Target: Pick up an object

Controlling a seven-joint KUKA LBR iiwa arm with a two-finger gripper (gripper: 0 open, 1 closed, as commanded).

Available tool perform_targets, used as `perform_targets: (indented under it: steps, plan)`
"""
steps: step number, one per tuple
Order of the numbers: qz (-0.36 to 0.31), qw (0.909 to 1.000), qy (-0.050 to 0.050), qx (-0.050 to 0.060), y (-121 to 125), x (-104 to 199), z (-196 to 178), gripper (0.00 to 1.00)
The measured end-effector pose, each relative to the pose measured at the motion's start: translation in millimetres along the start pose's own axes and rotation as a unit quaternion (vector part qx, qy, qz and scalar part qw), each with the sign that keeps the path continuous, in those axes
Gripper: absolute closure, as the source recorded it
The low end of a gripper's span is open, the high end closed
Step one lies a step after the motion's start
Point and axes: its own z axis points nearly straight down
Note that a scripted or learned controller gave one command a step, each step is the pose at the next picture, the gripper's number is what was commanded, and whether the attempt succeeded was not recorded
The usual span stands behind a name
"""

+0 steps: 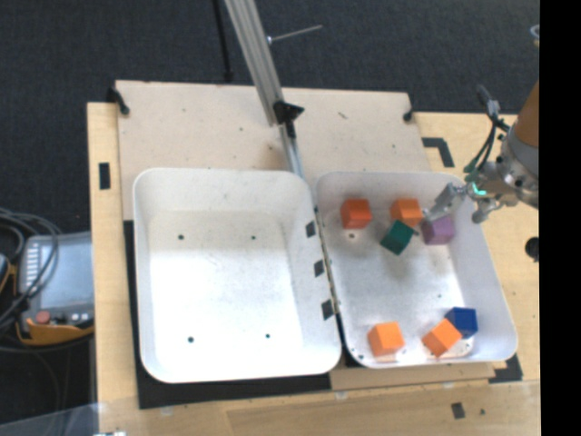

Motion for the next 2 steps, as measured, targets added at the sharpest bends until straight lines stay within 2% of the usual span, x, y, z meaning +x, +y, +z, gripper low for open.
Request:
perform_targets:
  steps: [2]
  plan:
    - [0.002,1.0,0.0,0.002,-8,10,97,0.0]
